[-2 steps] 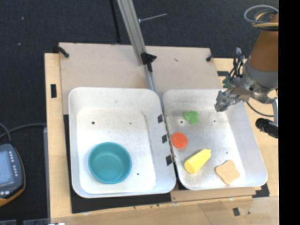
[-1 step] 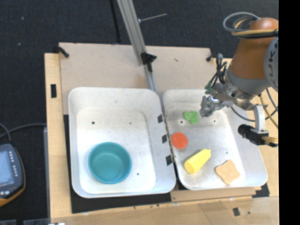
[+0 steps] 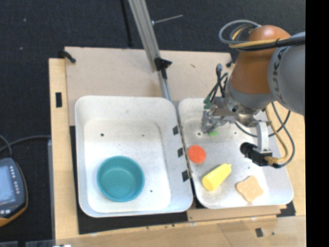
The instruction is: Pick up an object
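Observation:
My gripper hangs low over the back left part of the right bin. A small green object peeks out just beneath its fingertips, mostly hidden by them. An orange round piece lies a little in front of the gripper. Further forward lie a yellow object and a tan bread-like slice. In the left bin a teal bowl sits at the front.
A slanted metal rail runs from the top down to the gap between the bins. A black cable fitting hangs off the arm over the right bin's right side. A handheld pendant lies at the far left.

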Tool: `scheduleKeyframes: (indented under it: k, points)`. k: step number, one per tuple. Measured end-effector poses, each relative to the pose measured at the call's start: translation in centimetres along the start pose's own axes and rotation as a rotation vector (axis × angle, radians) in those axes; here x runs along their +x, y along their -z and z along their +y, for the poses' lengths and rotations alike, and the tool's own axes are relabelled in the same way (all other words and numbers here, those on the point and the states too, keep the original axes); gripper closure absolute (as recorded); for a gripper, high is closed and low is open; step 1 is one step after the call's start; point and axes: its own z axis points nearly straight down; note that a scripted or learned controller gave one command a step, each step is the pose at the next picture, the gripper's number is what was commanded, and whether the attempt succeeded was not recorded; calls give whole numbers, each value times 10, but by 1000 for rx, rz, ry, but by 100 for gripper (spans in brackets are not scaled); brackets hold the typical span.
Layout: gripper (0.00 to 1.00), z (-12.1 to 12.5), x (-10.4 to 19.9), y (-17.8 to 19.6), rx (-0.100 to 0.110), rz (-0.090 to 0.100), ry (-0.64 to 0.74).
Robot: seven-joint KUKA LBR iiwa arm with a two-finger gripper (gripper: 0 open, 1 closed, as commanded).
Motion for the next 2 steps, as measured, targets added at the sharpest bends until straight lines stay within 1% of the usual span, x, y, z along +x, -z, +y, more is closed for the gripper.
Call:
scheduleKeyframes:
  k: [1,2]
  points:
    - [100,-2,45,1,0,1,0]
    - [100,-18,88,8,0,1,1]
